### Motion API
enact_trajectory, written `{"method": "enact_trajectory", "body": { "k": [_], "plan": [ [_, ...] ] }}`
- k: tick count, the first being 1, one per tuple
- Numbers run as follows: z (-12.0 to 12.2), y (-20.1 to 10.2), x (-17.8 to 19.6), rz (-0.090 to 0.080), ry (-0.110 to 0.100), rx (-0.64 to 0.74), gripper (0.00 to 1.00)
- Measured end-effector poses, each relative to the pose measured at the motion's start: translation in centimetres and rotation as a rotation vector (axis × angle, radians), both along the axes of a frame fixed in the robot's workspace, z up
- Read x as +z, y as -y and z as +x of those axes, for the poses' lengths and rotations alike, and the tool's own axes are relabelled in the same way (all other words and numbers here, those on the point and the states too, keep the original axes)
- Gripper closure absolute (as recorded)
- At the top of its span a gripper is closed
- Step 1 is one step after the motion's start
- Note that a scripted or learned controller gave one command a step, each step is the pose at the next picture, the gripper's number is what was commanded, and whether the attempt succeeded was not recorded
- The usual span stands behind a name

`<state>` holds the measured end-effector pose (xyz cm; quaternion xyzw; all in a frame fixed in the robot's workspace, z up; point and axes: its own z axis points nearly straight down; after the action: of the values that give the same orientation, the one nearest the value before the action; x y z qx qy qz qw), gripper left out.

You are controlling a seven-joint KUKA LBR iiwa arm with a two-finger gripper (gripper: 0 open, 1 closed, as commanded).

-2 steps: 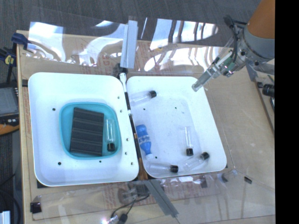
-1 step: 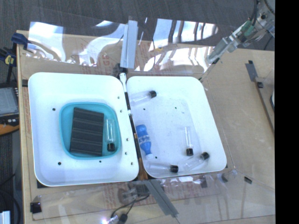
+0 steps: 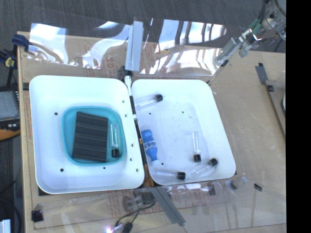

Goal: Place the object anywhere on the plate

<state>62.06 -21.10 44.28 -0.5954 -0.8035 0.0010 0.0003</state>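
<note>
Landmark: the teal plate (image 3: pixel 68 125), sitting in the left bin (image 3: pixel 41 164).
Gripper (image 3: pixel 224 57): hanging well up and to the right of the plate, beyond the far corner of the right bin (image 3: pixel 221 130); too small and slanted to read, so can't tell if it's parted or closed. Nothing is visibly riding in it.
Already on plate: a dark ribbed block (image 3: pixel 90 136) is taking up most of the middle, w/ one clear vial (image 3: pixel 114 140) lying along its right side.
Task obj: prob. one of the items lying right of the plate in the other bin, i.e. the top vial (image 3: pixel 148 100), the blue bottle (image 3: pixel 149 145), the upright-looking vial (image 3: pixel 195 147), or the vials near the front edge (image 3: pixel 194 171).
Risk 1: vials are clear and round, so fingers may be closing on air or rolling one away.
Risk 2: front vials are crowding the bin wall, so a pick there may be clipping the rim.
Risk 3: little bare plate is remaining; a drop onto the block may be bouncing off.
</note>
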Motion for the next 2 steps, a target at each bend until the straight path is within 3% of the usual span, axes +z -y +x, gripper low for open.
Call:
{"method": "enact_trajectory", "body": {
  "k": [1,2],
  "plan": [
    [2.92,-0.04,-0.03,-0.001,0.003,-0.093,0.00],
    [3.62,-0.02,0.05,-0.002,0.007,-0.179,0.00]
  ]
}}
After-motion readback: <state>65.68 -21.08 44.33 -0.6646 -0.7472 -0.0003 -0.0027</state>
